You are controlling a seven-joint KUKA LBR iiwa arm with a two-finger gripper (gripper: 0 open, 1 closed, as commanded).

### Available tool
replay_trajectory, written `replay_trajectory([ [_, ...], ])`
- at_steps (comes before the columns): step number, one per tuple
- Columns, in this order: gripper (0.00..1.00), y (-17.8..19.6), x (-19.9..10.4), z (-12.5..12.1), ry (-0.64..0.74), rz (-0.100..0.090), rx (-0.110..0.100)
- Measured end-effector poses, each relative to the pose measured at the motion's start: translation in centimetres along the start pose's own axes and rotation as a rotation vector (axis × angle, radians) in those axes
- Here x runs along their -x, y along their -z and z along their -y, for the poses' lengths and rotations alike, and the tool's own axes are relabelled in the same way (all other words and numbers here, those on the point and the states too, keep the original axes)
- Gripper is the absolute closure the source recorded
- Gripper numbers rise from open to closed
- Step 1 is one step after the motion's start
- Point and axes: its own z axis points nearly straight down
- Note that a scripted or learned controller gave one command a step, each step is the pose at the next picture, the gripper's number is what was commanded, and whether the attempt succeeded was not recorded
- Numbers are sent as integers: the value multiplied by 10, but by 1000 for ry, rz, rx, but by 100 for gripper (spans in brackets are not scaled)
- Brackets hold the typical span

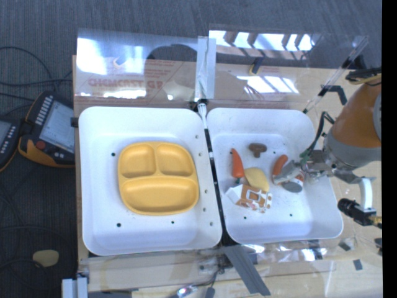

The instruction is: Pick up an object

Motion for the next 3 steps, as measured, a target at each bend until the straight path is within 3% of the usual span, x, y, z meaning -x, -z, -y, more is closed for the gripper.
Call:
replay_trajectory([
  [1, 100, 9, 0, 0, 0, -1, 0],
  [2, 0, 9, 0, 0, 0, -1, 0],
  [3, 0, -39, -44, -104, 3, 5, 13],
])
